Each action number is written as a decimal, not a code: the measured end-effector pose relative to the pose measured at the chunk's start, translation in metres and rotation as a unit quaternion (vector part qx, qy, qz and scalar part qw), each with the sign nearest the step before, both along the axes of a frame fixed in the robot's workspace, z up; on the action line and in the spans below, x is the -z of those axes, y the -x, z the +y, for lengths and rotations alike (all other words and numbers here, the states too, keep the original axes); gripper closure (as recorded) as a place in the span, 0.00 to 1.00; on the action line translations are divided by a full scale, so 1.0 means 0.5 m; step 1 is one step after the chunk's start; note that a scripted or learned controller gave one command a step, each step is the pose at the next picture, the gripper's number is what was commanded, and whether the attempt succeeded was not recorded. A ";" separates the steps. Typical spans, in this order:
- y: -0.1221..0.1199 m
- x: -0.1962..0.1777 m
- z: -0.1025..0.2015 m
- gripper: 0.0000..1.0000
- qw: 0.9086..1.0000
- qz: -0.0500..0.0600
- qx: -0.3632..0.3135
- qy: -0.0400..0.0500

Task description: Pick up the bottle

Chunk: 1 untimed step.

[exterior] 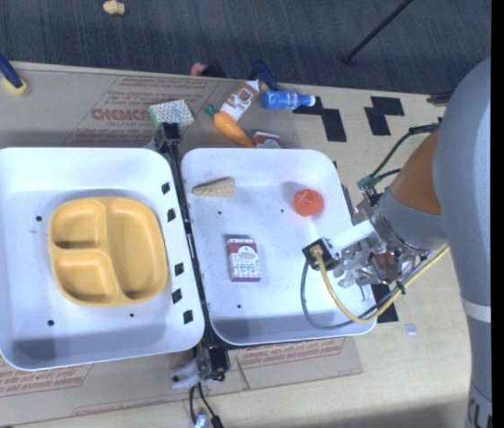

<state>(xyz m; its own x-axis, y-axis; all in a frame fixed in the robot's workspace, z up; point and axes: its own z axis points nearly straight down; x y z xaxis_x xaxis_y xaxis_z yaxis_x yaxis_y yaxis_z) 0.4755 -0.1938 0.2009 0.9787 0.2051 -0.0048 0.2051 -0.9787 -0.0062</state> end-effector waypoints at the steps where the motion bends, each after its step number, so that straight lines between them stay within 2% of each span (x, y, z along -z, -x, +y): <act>1: -0.001 0.004 0.012 1.00 1.000 0.000 -0.001 0.000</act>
